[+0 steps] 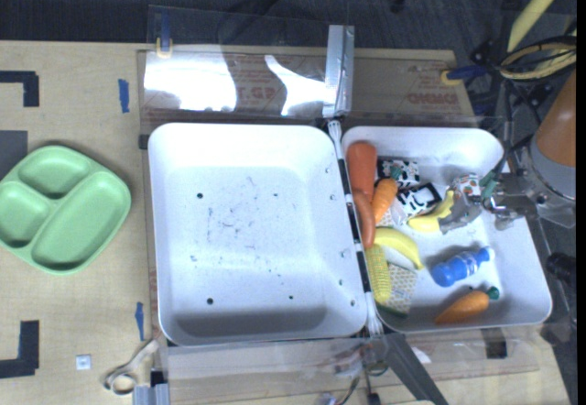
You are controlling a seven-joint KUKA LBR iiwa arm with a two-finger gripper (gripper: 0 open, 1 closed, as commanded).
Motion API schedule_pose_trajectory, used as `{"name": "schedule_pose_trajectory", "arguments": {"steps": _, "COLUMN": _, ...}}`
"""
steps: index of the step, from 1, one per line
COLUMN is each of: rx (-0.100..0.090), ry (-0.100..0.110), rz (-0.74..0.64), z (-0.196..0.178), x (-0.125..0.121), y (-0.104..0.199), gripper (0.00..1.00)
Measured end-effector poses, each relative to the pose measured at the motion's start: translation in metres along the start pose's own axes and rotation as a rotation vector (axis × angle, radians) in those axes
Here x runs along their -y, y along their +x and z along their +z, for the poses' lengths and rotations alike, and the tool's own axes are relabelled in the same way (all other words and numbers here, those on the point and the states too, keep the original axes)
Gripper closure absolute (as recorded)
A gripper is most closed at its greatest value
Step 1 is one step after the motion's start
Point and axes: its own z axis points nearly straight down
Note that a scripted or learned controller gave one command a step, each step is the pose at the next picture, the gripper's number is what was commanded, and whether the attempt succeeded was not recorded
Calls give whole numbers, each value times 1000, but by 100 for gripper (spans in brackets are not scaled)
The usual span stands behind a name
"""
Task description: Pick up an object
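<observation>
Gripper [462, 206] low in right bin [526, 302], beside banana [430, 221]; finger state: cannot tell. Risk: crowded toys, banana slips or neighbour nudged.

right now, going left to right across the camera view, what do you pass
green divided plate → left white bin → long orange carrot → blue bottle → gripper
</observation>
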Motion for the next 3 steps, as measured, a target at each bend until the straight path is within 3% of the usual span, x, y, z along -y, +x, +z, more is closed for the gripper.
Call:
{"name": "schedule_pose_trajectory", "arguments": {"steps": 1, "rx": -1, "ry": 0, "rz": 300, "z": 108, "x": -45, "y": -26, "gripper": 0}}
{"name": "schedule_pose_trajectory", "arguments": {"steps": 2, "rx": 1, "ry": -5, "rz": 276, "z": 147, "x": -73, "y": 9, "gripper": 0}}
{"name": "schedule_pose_trajectory", "arguments": {"steps": 3, "rx": 0, "ry": -7, "rz": 278, "z": 136, "x": -74, "y": 9, "gripper": 100}}
